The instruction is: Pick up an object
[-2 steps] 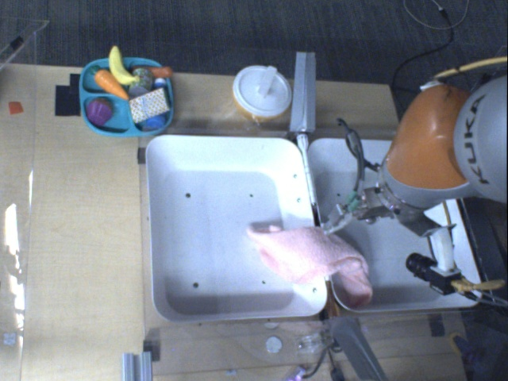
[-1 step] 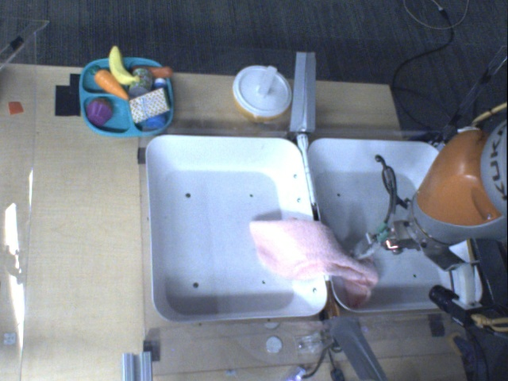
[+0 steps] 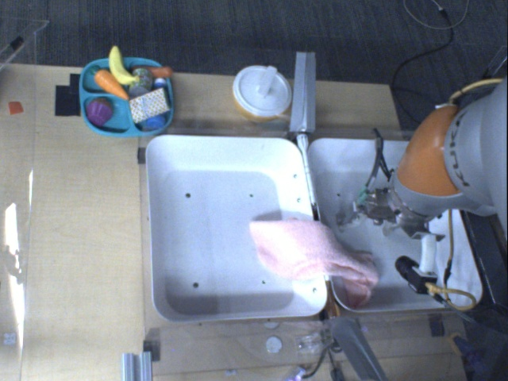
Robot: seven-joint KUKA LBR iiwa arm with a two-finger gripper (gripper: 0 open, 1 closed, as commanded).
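Pink cloth lies draped over the divider btwn the two bins, part in left bin, part in right bin; long axis runs upper-left to lower-right; gripper hangs in right bin, just beside cloth's right end; cloth sits left and below it; grip state: can't tell.

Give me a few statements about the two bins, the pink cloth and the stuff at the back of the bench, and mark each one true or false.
1. The pink cloth lies across the divider between the left bin and the right bin. True.
2. The blue tray sits inside the left bin. False: it stands on the bench, beyond that bin's far left corner.
3. A banana lies in the blue tray. True.
4. The arm hangs over the left bin. False: it is over the right bin.
5. The white lidded container stands outside both bins. True.
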